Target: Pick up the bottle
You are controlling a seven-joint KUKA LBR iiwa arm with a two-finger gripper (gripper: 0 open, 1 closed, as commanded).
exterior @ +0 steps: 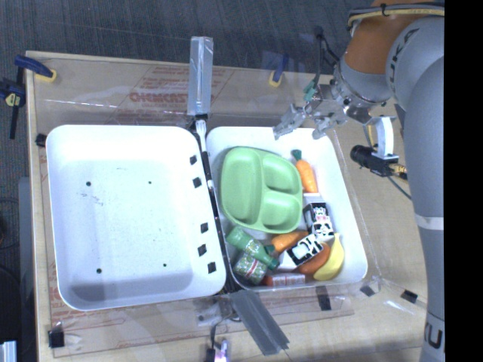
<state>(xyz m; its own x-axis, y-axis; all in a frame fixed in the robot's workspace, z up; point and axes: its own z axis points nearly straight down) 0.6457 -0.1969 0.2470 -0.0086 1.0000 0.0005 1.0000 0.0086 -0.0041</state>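
The bottle (252, 256) is green plastic and lies on its side in the near left corner of the right bin (349, 202), just below a green divided plate (260, 188). My gripper (299, 129) hangs over the far rim of the right bin, well beyond the bottle and above the plate's far edge. Its fingers are spread open with nothing between them.
Packed around the bottle in the right bin are two carrots (306, 175), a banana (332, 259), a black-and-white patterned item (318, 225) and a thin red piece (285, 280). The left bin (121, 217) lies beside it past a clipped divider. The arm comes in from the upper right.
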